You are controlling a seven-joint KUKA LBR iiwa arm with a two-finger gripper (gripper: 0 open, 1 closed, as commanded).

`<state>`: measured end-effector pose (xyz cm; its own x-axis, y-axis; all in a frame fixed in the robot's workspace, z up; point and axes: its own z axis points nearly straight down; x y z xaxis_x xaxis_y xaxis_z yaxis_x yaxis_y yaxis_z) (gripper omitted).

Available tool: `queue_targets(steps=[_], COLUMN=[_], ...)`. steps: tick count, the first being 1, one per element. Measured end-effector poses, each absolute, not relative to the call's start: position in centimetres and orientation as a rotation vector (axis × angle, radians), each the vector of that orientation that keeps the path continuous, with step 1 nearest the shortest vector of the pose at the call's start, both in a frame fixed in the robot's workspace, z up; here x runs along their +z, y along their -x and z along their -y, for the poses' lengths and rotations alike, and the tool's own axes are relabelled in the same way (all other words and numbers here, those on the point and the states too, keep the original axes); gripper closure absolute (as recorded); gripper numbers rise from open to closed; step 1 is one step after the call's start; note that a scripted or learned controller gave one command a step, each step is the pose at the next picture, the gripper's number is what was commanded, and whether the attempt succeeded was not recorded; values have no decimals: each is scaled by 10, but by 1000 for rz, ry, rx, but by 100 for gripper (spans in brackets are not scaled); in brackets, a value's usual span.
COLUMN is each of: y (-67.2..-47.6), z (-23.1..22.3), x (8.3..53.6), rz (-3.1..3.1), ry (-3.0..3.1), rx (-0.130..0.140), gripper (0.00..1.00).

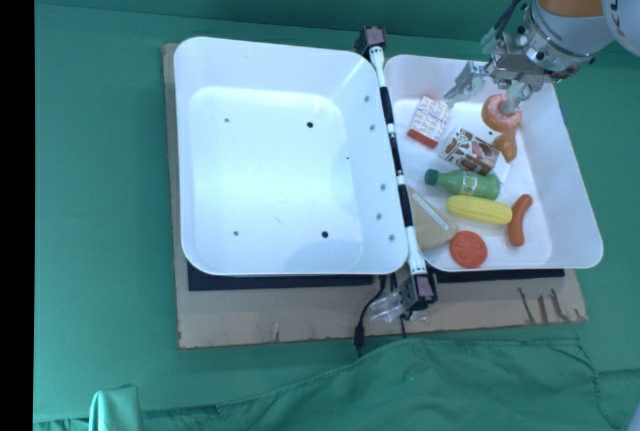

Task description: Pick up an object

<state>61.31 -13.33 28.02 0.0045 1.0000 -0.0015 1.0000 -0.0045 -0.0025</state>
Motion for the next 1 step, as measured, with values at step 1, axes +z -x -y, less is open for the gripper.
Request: queue_targets(steps=[1], y=[-611], z=[133], x=[240], rz=[2218], ry=[2227], rx=[3], gripper=[0])
